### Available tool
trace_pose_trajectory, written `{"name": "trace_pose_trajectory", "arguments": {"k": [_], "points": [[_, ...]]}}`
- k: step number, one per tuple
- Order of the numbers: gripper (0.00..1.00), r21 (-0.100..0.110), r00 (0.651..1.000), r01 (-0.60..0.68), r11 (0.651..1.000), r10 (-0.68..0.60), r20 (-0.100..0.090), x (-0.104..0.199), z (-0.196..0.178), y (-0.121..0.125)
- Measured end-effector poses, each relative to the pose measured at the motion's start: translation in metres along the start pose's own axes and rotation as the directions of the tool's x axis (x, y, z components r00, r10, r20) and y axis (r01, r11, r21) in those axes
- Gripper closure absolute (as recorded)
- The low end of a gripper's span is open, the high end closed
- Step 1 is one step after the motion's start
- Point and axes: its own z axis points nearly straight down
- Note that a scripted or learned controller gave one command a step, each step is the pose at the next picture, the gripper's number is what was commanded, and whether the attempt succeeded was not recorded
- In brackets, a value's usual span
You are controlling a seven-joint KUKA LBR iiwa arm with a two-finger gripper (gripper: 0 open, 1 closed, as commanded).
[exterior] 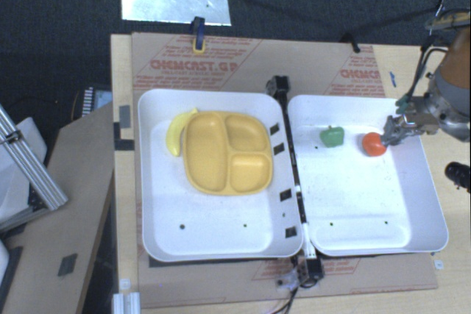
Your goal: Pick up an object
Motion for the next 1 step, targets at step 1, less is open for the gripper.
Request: {"name": "trace_pose_trajectory", "arguments": {"k": [1], "points": [[1.0,-0.001,1.0,0.001,1.0,-0.001,0.0,0.0576,-0.0012,0.0079]]}}
